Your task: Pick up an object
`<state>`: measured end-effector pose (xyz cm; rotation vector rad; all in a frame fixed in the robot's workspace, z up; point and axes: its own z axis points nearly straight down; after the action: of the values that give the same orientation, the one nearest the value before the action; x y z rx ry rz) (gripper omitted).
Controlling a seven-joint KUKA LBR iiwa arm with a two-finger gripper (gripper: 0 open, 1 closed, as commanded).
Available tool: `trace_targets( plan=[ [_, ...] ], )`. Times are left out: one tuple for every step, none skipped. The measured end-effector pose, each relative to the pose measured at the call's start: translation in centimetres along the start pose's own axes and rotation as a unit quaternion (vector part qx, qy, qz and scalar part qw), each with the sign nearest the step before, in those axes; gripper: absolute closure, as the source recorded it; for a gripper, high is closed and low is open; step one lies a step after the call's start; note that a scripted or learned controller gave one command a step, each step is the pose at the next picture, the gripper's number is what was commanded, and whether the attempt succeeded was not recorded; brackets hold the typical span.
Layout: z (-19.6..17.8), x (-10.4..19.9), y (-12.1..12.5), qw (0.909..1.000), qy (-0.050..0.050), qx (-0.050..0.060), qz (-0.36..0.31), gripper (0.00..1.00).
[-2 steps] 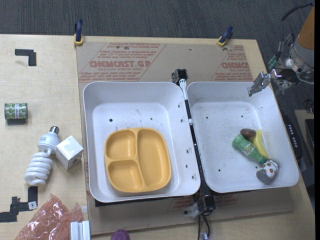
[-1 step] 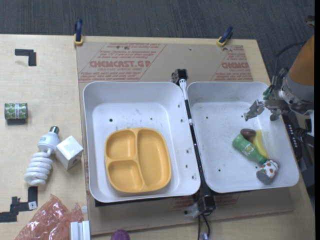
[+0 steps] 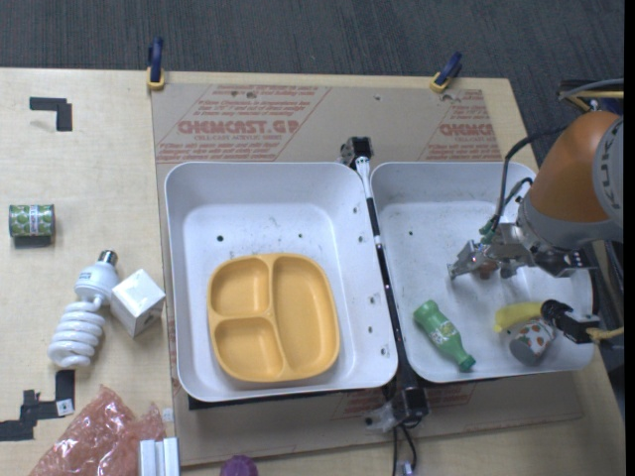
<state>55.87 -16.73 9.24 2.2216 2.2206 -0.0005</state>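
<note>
Green toy bottle point(image 3: 444, 335), probably light, rigid and slick, best grasped across its body; gripper point(image 3: 474, 263) hovers nearby in the right bin point(image 3: 417, 201), finger state indiscernible.

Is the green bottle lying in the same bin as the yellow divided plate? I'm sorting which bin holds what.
No: the green bottle lies in the right bin, the yellow plate in the left bin.
</note>
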Motion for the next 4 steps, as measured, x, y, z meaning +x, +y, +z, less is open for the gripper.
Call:
trace_targets(
  plan=[
    [-1.0, -0.1, 0.1, 1.0, 0.0, -0.001, 0.001, 1.0],
    [-6.2, 6.1, 4.1, 1.0, 0.0, 0.0, -0.001, 1.0],
    [-11.1, 6.5, 2.6, 1.0, 0.0, -0.001, -0.001, 1.0],
    [-11.8, 10.6, 0.3, 1.0, 0.0, 0.0, -0.001, 1.0]
  ],
)
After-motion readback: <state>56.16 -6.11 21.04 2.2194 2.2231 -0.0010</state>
